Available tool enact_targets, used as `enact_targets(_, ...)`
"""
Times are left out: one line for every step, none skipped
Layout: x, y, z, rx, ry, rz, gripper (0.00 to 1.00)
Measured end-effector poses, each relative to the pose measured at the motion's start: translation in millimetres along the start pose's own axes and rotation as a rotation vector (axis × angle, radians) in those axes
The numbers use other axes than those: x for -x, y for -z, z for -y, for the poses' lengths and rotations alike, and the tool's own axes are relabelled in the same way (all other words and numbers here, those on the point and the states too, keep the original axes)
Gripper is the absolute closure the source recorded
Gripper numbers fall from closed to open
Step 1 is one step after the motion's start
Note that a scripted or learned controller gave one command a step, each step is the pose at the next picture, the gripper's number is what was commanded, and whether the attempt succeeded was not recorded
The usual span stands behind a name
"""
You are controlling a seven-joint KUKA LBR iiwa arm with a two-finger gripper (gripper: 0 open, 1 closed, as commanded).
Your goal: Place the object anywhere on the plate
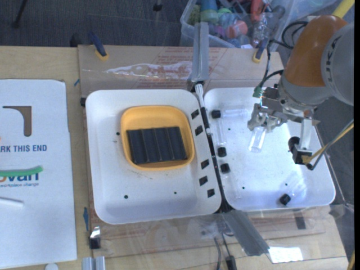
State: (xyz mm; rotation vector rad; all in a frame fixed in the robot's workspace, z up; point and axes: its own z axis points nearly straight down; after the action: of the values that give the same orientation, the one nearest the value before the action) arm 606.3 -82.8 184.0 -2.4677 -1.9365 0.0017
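Yellow plate (pixel 157 117) holds a dark ridged object (pixel 156 145).

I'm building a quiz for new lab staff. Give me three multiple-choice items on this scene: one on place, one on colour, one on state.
1. Which bin holds the plate?
A. left bin
B. right bin
C. neither

2. What colour is the plate?
A. blue
B. yellow
C. red

3. What lies on the plate?
A. nothing
B. a dark ribbed block
C. a clear tube

Answers:
1 A: the plate sits in the left bin.
2 B: its rim is yellow.
3 B: a dark ribbed block rests on it, while the gripper is above the right bin.
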Motion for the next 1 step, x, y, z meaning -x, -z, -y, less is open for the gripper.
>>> enact_targets(-10.5, 25.3, -24.2, 0.006, 0.172, 0.004, 1.0)
